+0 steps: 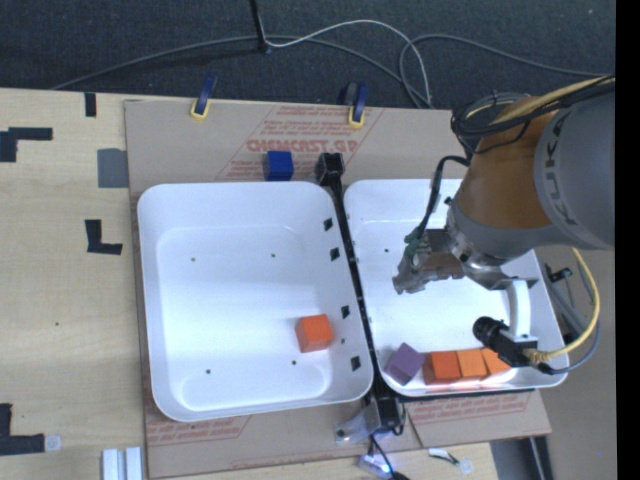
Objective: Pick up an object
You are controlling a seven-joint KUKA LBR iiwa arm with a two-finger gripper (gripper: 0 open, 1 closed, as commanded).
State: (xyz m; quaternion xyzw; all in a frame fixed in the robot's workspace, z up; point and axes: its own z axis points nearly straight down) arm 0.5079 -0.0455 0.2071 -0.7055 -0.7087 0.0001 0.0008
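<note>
An orange cube (314,333) lies in the left bin (170,218), towards its near right corner. In the right bin (380,200) a purple block (404,363) sits at the near edge, with a row of orange blocks (462,366) just right of it. My gripper (412,276) hangs over the middle of the right bin, above and behind the purple block, with nothing visible between its fingers. The grey arm with its orange band (510,183) covers the bin's right half.
A blue cube (279,164) rests on the cardboard behind the left bin. A black divider strip (348,278) runs between the bins. Blue and yellow clamps (203,98) hold the cardboard's far edge. Cables trail across the dark floor behind.
</note>
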